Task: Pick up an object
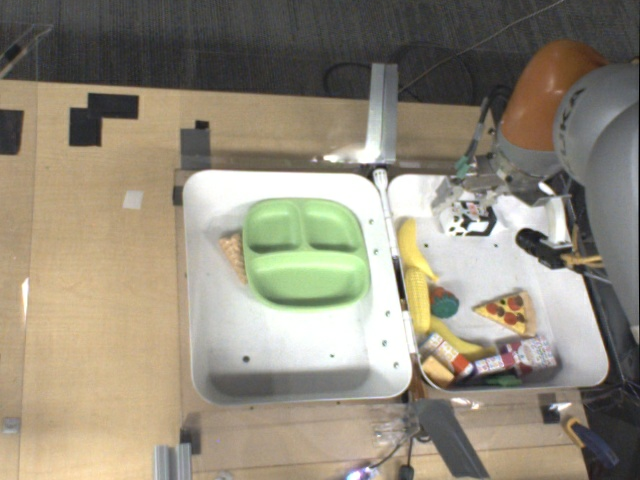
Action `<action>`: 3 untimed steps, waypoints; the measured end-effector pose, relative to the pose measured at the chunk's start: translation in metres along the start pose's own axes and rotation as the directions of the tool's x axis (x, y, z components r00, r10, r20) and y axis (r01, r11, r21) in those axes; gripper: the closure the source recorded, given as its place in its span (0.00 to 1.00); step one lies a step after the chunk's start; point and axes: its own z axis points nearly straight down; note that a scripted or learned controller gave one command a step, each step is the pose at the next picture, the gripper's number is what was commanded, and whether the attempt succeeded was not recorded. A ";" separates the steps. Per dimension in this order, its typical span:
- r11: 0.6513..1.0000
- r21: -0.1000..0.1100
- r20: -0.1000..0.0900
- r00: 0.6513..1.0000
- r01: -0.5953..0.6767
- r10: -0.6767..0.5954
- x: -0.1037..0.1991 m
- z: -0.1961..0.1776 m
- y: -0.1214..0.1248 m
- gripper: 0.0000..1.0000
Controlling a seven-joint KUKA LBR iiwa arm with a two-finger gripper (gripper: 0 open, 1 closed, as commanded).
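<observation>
My gripper [468, 211] hangs low over the far left part of the right bin [590, 368], close to its back wall. Whether anything is between its jaws cannot be made out. Loose objects lie in this bin, in front of the gripper. A yellow corn cob [412, 251] runs along the left wall. Below it are a banana [455, 343] and a small green and orange piece [443, 304]. A toy pizza slice [507, 311] lies at the middle right. A bottle with a red label [512, 359] rests at the front wall, beside a small red and white can [440, 352].
The left bin [215, 368] holds a green divided plate [303, 252] with a tan waffle-like piece [233, 256] poking out at its left edge. A metal post [383, 108] stands behind the gap between the bins. The arm's body fills the space at the right.
</observation>
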 end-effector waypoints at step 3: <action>0.972 0.029 -0.017 0.972 0.235 -0.234 -0.079 0.024 -0.059 1.00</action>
